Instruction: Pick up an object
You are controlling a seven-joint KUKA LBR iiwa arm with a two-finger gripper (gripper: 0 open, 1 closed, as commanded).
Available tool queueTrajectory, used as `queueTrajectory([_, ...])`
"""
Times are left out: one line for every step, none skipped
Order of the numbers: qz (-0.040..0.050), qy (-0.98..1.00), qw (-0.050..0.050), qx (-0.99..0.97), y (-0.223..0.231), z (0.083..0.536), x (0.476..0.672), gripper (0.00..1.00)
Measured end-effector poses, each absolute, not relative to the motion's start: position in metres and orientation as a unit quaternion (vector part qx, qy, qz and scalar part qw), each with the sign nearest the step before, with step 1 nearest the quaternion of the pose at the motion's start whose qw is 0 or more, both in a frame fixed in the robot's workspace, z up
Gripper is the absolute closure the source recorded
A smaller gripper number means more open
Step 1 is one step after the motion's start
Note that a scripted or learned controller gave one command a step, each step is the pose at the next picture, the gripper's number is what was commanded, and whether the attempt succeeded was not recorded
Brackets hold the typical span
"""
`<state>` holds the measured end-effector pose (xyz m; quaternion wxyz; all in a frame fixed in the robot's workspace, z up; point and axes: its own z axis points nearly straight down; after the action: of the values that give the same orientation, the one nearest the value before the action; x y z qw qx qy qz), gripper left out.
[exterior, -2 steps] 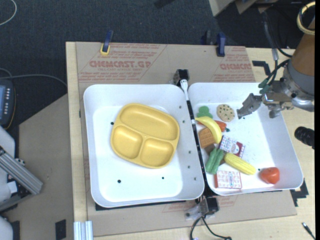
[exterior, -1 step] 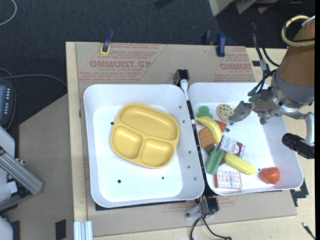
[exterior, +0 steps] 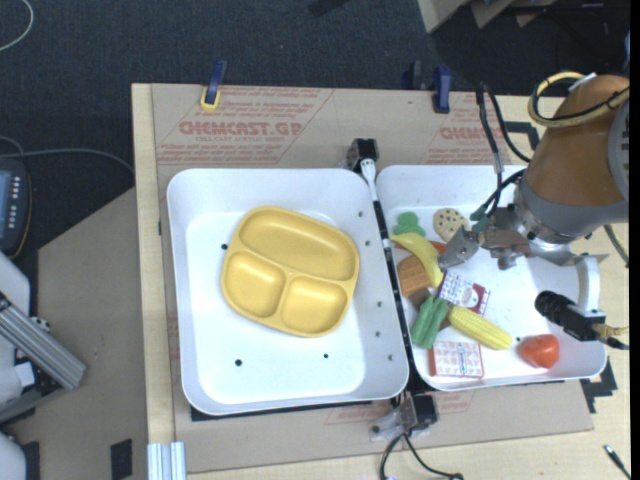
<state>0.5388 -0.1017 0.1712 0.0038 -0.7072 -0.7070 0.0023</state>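
The right bin [exterior: 455, 180] holds a jumble of toy food. My gripper [exterior: 459, 247] hangs low over its middle, just right of a yellow banana [exterior: 419, 247] and below a speckled cookie [exterior: 449, 220]. A brown bread piece [exterior: 411, 277] lies under the banana. Below the gripper sit a small red-and-white box [exterior: 460, 292], a green cucumber [exterior: 430, 320] and a yellow corn cob [exterior: 480, 328]. A red tomato [exterior: 540, 350] rests at the bin's near right. Nothing can be seen held by the gripper.
The left bin [exterior: 190, 268] holds a yellow divided plate [exterior: 290, 271]. A flat printed card [exterior: 457, 359] lies at the right bin's front edge. The arm's grey and orange body [exterior: 575, 168] covers the right bin's far right part.
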Motion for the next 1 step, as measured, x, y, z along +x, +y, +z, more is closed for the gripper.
queueTrajectory([0.0018, -0.707, 0.004, -0.707, -0.0954, 0.1222, 0.53, 0.0])
